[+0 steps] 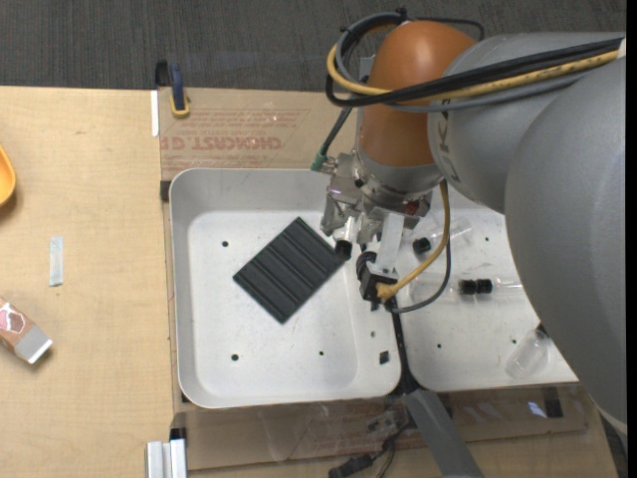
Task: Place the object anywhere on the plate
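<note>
Arm: the grey KUKA arm [557, 167] with its orange band [413, 88] reaches in from the right and hangs over the inner edges of the two shallow white bins.
Gripper: the two-finger gripper [350, 239] sits below the orange band, at the right corner of the dark ribbed rectangular plate [289, 269]; seen from above, the wrist and cables hide its tips, so I cannot tell how wide it stands or whether it holds anything.
Contact: the gripper's lower parts overlap the plate's right corner in the view; whether they touch it cannot be told.
Plate: it lies flat and turned diagonally in the left white bin [199, 357], towards the bin's upper right.
Object: no item can be made out between the gripper's tips or on the plate's ribbed face.
Right bin: the right white bin [478, 347] holds a small black piece [476, 288] near its middle and a clear plastic item [528, 355] near its lower right.
Cables: yellow and black cables [418, 267] loop down from the wrist across the seam between the bins.
Bench: the tan bench surface [80, 187] to the left bears a small pale strip [56, 262] and a white and brown wrapped item [22, 333].
</note>
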### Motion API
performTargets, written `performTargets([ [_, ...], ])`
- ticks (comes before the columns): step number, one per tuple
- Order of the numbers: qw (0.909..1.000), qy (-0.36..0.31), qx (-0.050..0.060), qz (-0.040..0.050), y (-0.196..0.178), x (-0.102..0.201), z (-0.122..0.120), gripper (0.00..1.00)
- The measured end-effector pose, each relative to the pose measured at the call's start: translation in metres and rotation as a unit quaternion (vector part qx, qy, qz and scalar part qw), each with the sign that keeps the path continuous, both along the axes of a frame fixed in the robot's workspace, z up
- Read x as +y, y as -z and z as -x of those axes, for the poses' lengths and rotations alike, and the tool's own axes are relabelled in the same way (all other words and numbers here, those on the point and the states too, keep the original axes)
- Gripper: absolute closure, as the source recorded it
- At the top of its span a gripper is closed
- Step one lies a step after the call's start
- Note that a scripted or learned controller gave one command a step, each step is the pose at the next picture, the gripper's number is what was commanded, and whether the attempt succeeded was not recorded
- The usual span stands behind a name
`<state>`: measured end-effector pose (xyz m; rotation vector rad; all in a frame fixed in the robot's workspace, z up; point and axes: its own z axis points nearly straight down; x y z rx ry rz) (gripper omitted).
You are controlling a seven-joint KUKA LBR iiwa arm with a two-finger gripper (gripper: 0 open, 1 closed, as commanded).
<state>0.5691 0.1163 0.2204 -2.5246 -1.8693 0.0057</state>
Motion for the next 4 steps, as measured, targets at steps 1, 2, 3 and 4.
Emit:
performTargets([
  [1,0.9988,-0.048,0.001,0.0003,0.023,0.045,0.092,1.00],
  [2,0.9336,-0.358,0.000,-0.0008,-0.063,0.012,0.091,1.00],
  [3,0.9336,-0.358,-0.001,-0.0008,-0.063,0.012,0.091,0.00],
  [4,0.9343,-0.357,0.000,-0.0003,-0.071,0.011,0.090,1.00],
])
